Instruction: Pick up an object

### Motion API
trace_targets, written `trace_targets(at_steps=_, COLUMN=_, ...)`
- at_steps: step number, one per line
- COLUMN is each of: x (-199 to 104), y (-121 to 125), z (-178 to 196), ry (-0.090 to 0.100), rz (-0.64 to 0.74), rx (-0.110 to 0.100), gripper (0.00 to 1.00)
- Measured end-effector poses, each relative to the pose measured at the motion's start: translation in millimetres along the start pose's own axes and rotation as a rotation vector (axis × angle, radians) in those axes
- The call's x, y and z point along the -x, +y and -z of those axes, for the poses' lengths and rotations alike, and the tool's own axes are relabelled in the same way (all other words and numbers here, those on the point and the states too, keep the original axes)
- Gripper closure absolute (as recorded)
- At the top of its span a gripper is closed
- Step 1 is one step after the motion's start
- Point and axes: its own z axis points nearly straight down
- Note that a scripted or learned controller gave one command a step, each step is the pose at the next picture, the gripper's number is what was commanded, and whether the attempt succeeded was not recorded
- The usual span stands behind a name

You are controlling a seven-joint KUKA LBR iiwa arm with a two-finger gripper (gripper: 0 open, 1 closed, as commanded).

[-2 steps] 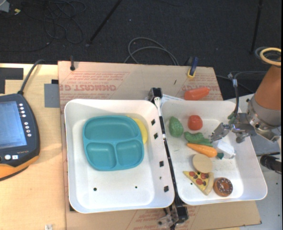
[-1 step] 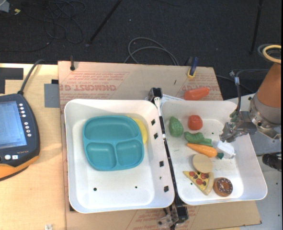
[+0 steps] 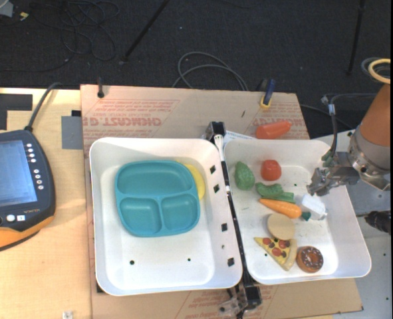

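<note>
End effector (image 3: 319, 181) over right bin (image 3: 356, 244) (right rim), near carrot (image 3: 282, 208); finger state unclear.

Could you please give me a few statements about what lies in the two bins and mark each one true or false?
1. The teal divided plate lies in the left bin. True.
2. The carrot lies in the left bin. False: it lies in the right bin, beside the pizza slice and the doughnut.
3. The gripper is over the right bin's right side. True.
4. The red tomato sits on the teal plate. False: it sits in the right bin, near the green vegetable.
5. A reddish-orange toy lies on the cardboard behind the bins. True.
</note>
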Motion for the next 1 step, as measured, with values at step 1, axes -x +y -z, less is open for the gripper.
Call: trace_targets(at_steps=1, x=0.7, y=-0.2, z=9.2, ry=0.001, rz=0.0, rx=-0.001, gripper=1.0)
